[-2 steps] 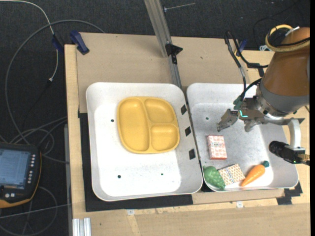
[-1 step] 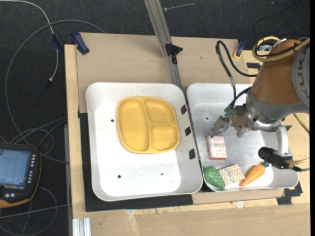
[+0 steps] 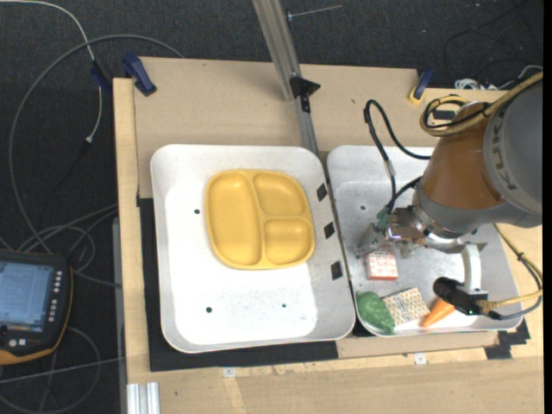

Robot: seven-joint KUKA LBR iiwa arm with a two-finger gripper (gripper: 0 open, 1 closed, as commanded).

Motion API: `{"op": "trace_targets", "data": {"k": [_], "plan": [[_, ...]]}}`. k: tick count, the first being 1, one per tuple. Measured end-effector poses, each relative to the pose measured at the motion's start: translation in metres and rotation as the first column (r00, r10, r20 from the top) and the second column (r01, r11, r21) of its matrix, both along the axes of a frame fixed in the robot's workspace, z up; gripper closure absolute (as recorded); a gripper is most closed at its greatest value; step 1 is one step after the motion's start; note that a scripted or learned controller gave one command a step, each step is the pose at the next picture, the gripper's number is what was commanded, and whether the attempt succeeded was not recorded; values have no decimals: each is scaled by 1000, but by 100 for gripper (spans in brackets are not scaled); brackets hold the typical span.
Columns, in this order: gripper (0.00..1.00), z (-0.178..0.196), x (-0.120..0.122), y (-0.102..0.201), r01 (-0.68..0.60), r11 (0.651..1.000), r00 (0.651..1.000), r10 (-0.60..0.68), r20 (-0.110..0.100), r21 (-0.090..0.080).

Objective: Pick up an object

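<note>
My gripper (image 3: 385, 241) reaches into the right bin (image 3: 354, 179) from the right, low over its middle. A small pink and white block (image 3: 382, 267) lies just below the gripper's tip, close to it. Nearer the front edge lie a green object (image 3: 375, 310), a patterned tan square (image 3: 404, 304) and an orange carrot-like piece (image 3: 437, 314). I see nothing held between the gripper's fingers.
The left bin (image 3: 177, 257) holds a yellow divided plate (image 3: 259, 217) in its upper half. A metal post (image 3: 276, 24) rises at the back between the bins. The grey and orange arm (image 3: 483, 162) covers the right bin's right side.
</note>
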State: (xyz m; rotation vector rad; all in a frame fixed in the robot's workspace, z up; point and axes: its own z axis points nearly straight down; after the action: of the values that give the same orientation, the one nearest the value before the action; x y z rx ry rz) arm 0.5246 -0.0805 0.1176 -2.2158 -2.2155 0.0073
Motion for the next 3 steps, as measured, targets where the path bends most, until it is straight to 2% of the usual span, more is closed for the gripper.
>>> {"op": "trace_targets", "data": {"k": [1, 2, 3], "plan": [[0, -27, -1, 1, 0, 1000, 1000, 0, 3, 0], [100, -14, 1, 1, 0, 1000, 1000, 0, 8, 0], [100, 50, 1, 1, -2, 1000, 1000, 2, 16, -3]]}}
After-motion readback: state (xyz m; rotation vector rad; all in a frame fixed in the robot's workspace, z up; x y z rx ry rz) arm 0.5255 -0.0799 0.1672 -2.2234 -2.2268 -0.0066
